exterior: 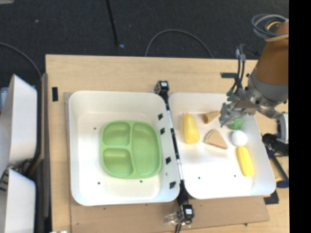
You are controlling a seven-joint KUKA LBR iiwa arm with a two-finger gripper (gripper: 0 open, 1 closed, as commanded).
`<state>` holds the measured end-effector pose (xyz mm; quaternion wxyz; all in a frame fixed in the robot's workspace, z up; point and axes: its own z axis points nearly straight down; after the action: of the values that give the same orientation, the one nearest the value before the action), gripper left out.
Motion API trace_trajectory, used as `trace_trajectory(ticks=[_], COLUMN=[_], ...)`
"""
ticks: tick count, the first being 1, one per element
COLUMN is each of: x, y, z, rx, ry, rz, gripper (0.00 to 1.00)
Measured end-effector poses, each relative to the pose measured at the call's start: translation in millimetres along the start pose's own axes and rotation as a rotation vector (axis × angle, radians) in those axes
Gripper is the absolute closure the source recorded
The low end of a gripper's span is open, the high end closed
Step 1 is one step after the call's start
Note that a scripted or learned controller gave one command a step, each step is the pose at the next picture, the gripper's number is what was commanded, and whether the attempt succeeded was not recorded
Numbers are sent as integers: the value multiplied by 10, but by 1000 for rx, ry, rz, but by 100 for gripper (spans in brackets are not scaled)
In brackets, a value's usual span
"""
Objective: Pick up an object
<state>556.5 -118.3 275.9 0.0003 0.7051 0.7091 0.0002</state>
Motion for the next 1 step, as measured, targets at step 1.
trace_trajectory(ticks=[1], x=[495], y=[41], z=[157], rx=[0], ry=[0], rz=[0], gripper=[100])
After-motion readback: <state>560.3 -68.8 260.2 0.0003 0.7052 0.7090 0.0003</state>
